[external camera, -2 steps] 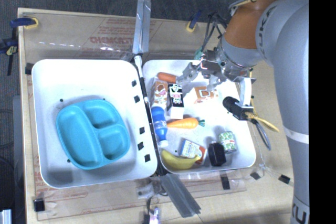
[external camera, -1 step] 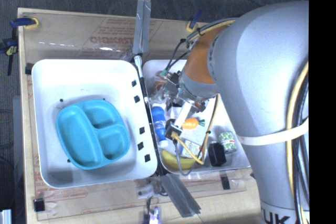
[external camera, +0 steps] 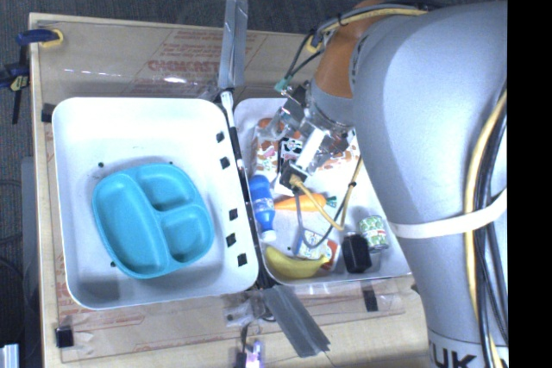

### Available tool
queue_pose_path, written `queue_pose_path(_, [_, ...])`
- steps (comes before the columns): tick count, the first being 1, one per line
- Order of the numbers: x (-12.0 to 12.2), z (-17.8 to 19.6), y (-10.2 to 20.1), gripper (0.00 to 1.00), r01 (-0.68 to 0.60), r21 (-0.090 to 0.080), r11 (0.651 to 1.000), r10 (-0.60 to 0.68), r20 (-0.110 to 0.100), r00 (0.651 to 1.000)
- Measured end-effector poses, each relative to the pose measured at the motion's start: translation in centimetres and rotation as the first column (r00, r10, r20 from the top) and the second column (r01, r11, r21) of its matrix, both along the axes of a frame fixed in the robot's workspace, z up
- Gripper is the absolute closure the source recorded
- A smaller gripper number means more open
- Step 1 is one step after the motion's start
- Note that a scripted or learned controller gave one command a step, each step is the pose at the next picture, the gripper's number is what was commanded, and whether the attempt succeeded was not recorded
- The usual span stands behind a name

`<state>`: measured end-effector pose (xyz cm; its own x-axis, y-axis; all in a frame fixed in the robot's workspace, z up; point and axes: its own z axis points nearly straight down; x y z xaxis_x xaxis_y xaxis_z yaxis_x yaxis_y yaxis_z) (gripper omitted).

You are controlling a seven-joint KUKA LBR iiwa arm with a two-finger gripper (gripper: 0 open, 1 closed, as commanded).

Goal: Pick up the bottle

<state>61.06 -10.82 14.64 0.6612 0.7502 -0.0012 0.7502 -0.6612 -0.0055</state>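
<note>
The bottle (external camera: 261, 204) is blue with a white cap and lies along the left wall of the right bin (external camera: 392, 270), cap toward the front. My gripper (external camera: 290, 152) hangs over the back half of that bin, just behind and to the right of the bottle. Nothing shows as held by it. The grey arm reaches in from the right and hides the bin's right side.
An orange carrot (external camera: 304, 202) lies beside the bottle. A banana (external camera: 297, 264), a small black thing (external camera: 355, 253) and a green can (external camera: 373, 232) sit along the front. A red-and-white printed packet (external camera: 266, 154) lies under the gripper. The left bin (external camera: 73, 121) holds a blue divided tray (external camera: 153, 218).
</note>
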Motion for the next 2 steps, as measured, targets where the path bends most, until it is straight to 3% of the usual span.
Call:
queue_pose_path(1, [1.9, 2.9, -0.1, 0.00, -0.233, 0.000, 0.973, 0.233, 0.001, 0.973])
queue_pose_path(2, [1.0, -3.3, 0.2, 0.00, -0.221, -0.008, 0.975, 0.221, 0.022, 0.975])
